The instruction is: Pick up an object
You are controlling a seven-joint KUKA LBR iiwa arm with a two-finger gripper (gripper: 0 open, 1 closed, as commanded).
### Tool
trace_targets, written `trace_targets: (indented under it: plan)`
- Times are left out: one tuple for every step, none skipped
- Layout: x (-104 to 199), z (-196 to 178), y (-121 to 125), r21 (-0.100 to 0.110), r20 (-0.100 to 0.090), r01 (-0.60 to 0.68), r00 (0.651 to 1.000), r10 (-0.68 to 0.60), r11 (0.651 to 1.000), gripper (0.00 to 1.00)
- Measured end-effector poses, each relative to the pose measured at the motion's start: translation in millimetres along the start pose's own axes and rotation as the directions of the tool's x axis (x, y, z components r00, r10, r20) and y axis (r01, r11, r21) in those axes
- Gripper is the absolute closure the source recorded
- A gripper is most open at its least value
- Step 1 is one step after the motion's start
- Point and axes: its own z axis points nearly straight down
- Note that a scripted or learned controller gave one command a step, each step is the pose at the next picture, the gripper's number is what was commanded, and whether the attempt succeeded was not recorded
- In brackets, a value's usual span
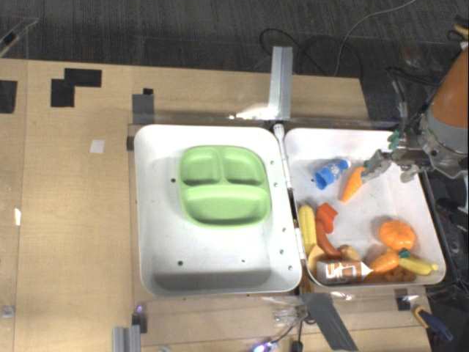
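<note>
Carrot lies loose in right bin, hand poised just right of it, apparently lining up; finger state can't tell

The worktop is pale tan wood with a few black blocks at the upper left of the frame. Both bins are white: the left bin carries a light green divided plate, and the right bin holds mixed colours. There lie a blue object, an orange carrot, a yellow corn cob, a red piece, an orange pumpkin-like toy and a brown bottle with a white label. The arm at the right edge is grey with an orange band.
</note>
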Motion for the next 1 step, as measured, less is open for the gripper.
trace_targets:
  plan:
    - [-4.4,120.7,32.9,0.001,0.0,0.227,0.974,-0.227,0.974,0.0]
